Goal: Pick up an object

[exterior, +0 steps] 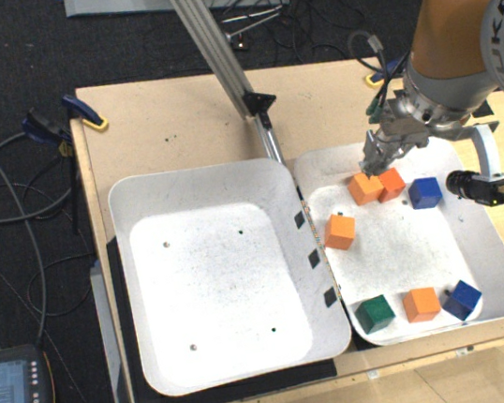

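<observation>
Fingers [375,165] above orange cubes [375,187] — right bin [486,244].

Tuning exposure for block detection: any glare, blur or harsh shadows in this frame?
Camera view: even lighting, soft short shadows beside the small coloured foam cubes; the two shallow white plastic bins are bright but keep their speckle; the grey two-finger gripper looks slightly soft; edges sharp elsewhere.

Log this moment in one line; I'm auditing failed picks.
end effector over orange blocks | right bin | nothing lifted
</observation>
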Robot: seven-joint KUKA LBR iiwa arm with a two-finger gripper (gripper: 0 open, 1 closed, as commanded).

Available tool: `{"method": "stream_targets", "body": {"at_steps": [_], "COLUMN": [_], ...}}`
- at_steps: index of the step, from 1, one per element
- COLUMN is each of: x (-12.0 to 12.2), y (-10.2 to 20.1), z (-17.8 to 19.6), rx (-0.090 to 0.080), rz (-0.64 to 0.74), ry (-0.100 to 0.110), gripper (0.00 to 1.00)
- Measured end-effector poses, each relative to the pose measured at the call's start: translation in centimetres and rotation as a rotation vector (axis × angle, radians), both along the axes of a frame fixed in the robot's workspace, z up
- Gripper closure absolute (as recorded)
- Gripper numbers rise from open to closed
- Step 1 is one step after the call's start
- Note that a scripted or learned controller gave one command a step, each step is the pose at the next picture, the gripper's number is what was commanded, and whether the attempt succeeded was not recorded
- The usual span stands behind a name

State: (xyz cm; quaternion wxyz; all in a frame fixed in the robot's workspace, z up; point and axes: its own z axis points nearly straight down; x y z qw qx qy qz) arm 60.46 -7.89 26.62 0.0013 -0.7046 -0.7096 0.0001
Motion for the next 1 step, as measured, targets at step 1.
{"method": "stream_targets", "body": {"at_steps": [1], "x": [-1.18], "y": [5.32], "z": [-1.64], "rx": [0.0], "rz": [0.001], "ry": [0.001], "gripper": [1.0]}}
